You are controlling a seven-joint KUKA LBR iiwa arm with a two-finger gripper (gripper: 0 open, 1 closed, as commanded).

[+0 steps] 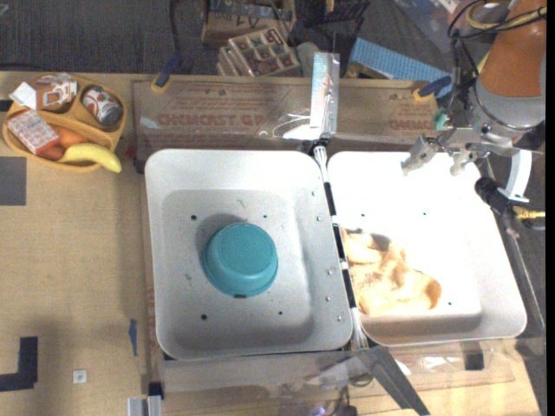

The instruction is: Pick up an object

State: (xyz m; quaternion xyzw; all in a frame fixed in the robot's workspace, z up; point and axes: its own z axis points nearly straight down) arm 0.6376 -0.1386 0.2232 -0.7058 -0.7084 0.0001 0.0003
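Evidently the pick had barely begun: the gripper (440, 156) hung above the far edge of the right bin (494, 315) with its fingers spread and nothing between them. Reaching down, closing and lifting all seemed left to do. Pale yellow-orange pieces (390, 277), soft-looking, irregular and overexposed, lay heaped at the near left of that bin. A teal bowl (241, 259), round, smooth and turned upside down, sat mid-floor in the left bin (173, 176), whose white walls looked like moulded plastic.
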